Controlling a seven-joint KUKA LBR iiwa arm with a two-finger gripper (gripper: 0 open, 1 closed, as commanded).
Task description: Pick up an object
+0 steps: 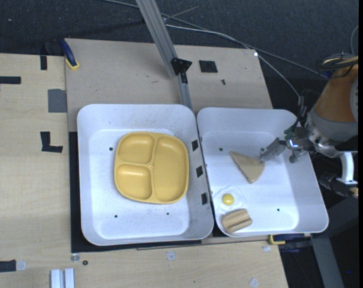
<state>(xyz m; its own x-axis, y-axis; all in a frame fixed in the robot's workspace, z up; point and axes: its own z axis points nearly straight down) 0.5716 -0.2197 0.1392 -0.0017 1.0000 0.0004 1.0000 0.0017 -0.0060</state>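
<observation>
Gripper just right of tan wedge.

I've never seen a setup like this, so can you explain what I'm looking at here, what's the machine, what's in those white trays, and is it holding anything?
One camera looks down at a slant on a wooden bench carrying two shallow white bins. A grey robot arm with an orange band reaches in from the right, and its claw is low in the right bin. That bin holds a tan wedge, a fried-egg toy and a small bread roll. The left bin holds a yellow divided plate. The claw's tip is beside the wedge; nothing visibly sits between its fingers.
</observation>
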